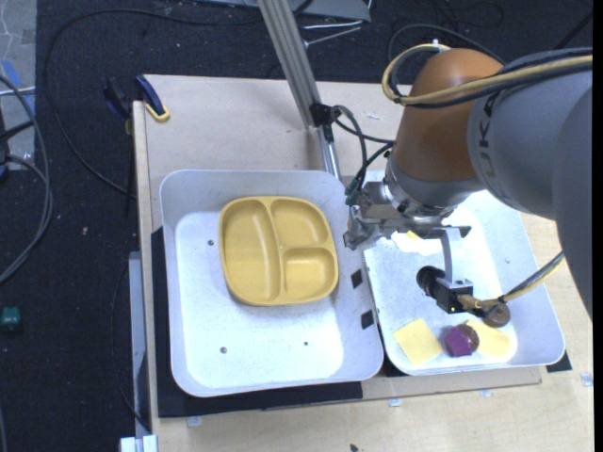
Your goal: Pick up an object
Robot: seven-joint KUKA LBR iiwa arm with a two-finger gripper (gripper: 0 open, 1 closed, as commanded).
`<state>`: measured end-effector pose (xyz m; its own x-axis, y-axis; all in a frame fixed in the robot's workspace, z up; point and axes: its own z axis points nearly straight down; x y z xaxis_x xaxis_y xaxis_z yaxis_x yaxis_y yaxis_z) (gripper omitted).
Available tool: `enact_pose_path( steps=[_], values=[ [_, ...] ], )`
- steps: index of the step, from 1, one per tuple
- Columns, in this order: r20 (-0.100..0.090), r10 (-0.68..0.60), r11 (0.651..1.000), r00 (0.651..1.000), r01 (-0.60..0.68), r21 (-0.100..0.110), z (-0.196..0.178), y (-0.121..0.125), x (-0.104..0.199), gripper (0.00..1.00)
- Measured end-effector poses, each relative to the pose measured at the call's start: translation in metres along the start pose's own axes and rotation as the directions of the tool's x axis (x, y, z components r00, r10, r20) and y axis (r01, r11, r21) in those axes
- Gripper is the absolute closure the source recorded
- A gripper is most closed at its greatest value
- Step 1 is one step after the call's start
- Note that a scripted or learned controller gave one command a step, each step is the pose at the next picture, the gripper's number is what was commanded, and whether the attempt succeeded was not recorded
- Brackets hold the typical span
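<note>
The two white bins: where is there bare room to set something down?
The left bin has the most room: a wide bare stretch between the yellow plate and the bin's near rim, plus a strip left of the plate. The right bin is crowded: the arm hangs over its far half, and a pale yellow square and purple object line its near rim.

Two bins sit side by side on the bench, the left bin holding a divided plate in its rear half. In the right bin, a flat square piece lies near the front rim, with a small round object just to its right. The arm reaches in from the right above that bin's rear half.
</note>
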<state>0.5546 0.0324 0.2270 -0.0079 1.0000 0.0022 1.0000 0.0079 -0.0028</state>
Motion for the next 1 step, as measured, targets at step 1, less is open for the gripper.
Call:
enact_pose_path(
  steps=[1],
  values=[
    [0.001,0.000,1.000,1.000,0.000,0.000,0.0039,-0.0123,0.0433,1.00]
  ],
)
